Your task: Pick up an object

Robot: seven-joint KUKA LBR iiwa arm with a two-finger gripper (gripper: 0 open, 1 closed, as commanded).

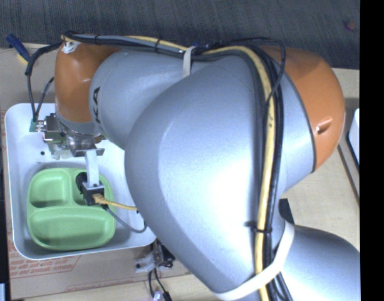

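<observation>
The job here is to get a firm hold on the green dish [60,224], and it looks like an awkward one: it is broad, smooth and shallow, so a grab across its whole width is unlikely to work. The better bet is to come straight down over an edge or over the ridge between its hollows and pinch there, low enough to get purchase, then lift slowly and level so it does not slip out. The dish lies flat in the near left part of the white bin [19,124], close to the bin's front wall. The gripper [71,142] hangs over the same bin, just beyond the dish's far edge and a little toward its right half, near it but not clearly touching. The bulky grey arm [210,168] hides much of the scene, and I cannot tell whether the gripper is released or clenched.
</observation>
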